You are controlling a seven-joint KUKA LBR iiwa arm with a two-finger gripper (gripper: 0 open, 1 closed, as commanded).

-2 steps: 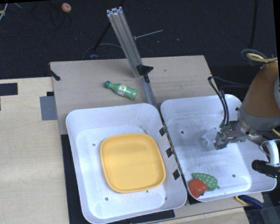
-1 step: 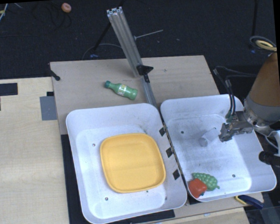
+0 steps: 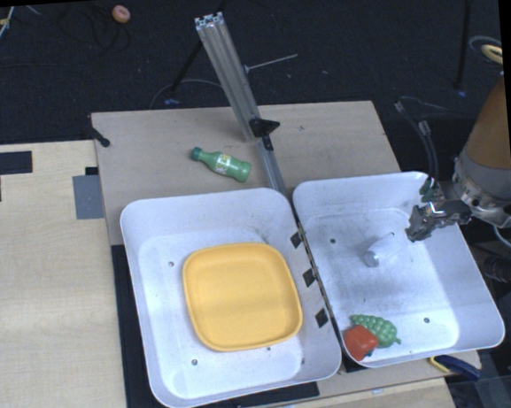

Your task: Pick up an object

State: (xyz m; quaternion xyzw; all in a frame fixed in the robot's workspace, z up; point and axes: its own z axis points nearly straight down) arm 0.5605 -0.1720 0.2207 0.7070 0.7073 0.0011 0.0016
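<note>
The right bin (image 3: 461,314) holds a small pale cylinder-like object (image 3: 381,251) near its middle and a red and green toy strawberry with green grapes (image 3: 368,335) at its near left corner. My gripper (image 3: 422,222) hangs over the bin's right part, just right of the pale object and apart from it. Nothing shows between its tips. A yellow plate (image 3: 241,295) lies in the left bin (image 3: 153,252).
A green bottle (image 3: 222,163) lies on the wooden bench behind the left bin. A slanted aluminium bar (image 3: 235,76) rises behind the gap between the bins. Black clips (image 3: 308,277) join the two bins' rims.
</note>
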